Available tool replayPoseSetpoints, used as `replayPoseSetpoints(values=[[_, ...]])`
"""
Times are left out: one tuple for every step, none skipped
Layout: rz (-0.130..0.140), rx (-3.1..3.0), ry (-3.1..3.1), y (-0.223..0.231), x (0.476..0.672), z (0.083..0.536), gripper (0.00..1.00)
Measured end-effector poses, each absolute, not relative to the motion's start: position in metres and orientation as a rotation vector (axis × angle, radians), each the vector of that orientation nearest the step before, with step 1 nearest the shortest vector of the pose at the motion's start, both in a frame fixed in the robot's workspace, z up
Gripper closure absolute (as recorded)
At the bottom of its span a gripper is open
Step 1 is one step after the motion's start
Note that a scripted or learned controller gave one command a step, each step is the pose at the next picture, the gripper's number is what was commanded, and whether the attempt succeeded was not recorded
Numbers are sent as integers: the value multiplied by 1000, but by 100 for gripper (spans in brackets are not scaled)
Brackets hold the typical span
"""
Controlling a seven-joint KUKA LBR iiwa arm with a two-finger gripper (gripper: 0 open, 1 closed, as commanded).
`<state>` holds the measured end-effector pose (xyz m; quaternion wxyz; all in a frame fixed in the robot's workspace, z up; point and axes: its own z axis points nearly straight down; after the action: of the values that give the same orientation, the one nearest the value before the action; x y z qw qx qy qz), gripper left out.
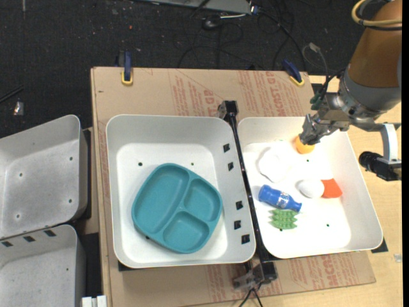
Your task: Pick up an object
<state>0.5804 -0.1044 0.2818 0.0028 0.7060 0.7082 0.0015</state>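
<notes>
Camera view: the hand is positioned over a small yellow-orange object; its grip state cannot be told. Object is judged light, rigid; side grasp advised.

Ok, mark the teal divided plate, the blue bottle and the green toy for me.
teal divided plate [167, 194], camera view, on its large upper compartment.
blue bottle [277, 197], camera view, on its body.
green toy [284, 219], camera view, at its middle.

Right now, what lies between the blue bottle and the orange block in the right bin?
In the camera view, a small white rounded object lies between the blue plastic bottle and the orange block, touching the block.
</notes>
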Motion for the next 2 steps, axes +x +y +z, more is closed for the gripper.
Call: replayPoseSetpoints(values=[[3,2213,2227,-59,594,281,100],[3,2212,2229,-6,607,278,100]])
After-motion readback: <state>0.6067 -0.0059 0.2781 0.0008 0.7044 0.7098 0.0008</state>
